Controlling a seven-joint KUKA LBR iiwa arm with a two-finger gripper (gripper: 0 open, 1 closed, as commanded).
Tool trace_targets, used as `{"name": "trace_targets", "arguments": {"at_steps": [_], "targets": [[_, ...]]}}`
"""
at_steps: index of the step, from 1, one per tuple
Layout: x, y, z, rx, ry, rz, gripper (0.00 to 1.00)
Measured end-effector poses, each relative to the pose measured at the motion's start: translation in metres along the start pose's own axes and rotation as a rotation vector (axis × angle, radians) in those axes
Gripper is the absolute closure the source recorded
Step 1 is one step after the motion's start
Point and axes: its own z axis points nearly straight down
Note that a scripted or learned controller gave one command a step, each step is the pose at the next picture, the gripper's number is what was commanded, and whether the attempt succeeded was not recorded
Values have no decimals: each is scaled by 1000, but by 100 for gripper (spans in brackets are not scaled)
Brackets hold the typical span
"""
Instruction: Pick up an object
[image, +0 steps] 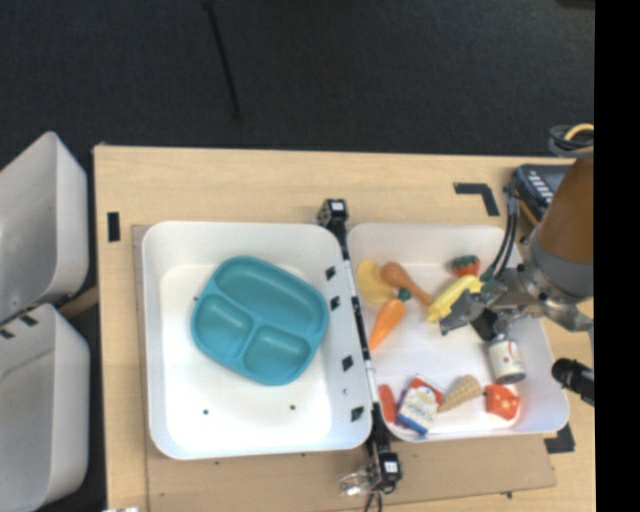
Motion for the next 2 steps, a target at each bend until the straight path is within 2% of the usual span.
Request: {"name": "trace_targets", "arguments": {"at_steps": [1,2], "targets": [[0,3,-6,-13,-2,-3,0],[-10,8,48,-8,-3,0,0]]}}
